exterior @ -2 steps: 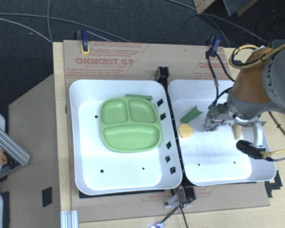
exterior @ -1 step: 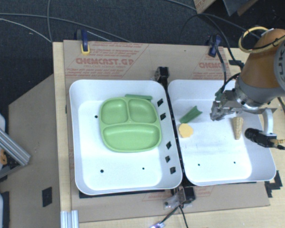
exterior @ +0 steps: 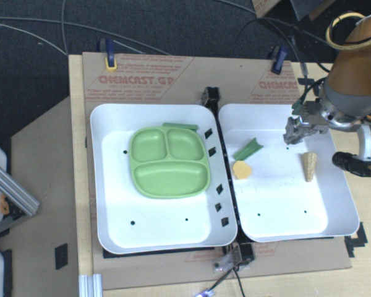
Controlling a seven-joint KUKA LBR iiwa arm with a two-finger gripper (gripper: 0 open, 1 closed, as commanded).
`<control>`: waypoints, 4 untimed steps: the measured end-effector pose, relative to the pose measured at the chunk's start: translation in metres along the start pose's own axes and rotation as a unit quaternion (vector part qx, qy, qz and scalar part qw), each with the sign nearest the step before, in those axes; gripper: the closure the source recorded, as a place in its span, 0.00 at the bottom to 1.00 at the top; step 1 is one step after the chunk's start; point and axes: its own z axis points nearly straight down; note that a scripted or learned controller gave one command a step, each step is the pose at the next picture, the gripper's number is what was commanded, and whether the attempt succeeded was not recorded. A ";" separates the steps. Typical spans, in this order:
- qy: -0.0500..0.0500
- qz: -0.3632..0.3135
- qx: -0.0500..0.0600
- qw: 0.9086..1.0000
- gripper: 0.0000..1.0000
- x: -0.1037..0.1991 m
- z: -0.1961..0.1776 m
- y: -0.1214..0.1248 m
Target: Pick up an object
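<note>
White plastic forms two shallow bins set side by side on a brown board printed with red lettering. The left bin (exterior: 105,184) holds a light green divided plate (exterior: 169,163) with three compartments, lying flat near the bin's middle; a dark green flat piece (exterior: 180,127) sits just beyond the plate's far rim, partly tucked against it. Small black markers (exterior: 219,190) run down the seam between the bins. The right bin (exterior: 278,218) carries three loose objects. Nearest the seam lies a dark green pod-like item (exterior: 248,149), tilted, with a yellow rounded item (exterior: 242,170) just beside it on the near side; the two appear close, and contact cannot be judged. Farther right, apart from both, a tan cone (exterior: 309,166) lies on the bin floor with its narrow end toward the viewer. The gripper (exterior: 293,133) hangs over the far right portion of this bin, beyond the cone and to the right of the green pod, touching neither. Whether its fingers are spread or closed cannot be told from this angle, and nothing is visible between them. The grey arm with its orange band (exterior: 352,67) enters from the right. Blue clamps (exterior: 110,54) pin the board's far edge.
</note>
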 end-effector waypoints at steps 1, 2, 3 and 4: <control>0.000 0.000 -0.001 1.000 1.00 -0.002 -0.062 0.009; 0.000 0.000 0.001 1.000 1.00 -0.002 -0.087 0.010; 0.002 -0.002 0.004 1.000 1.00 0.054 -0.084 0.014; 0.002 -0.003 0.005 1.000 1.00 0.108 -0.060 0.017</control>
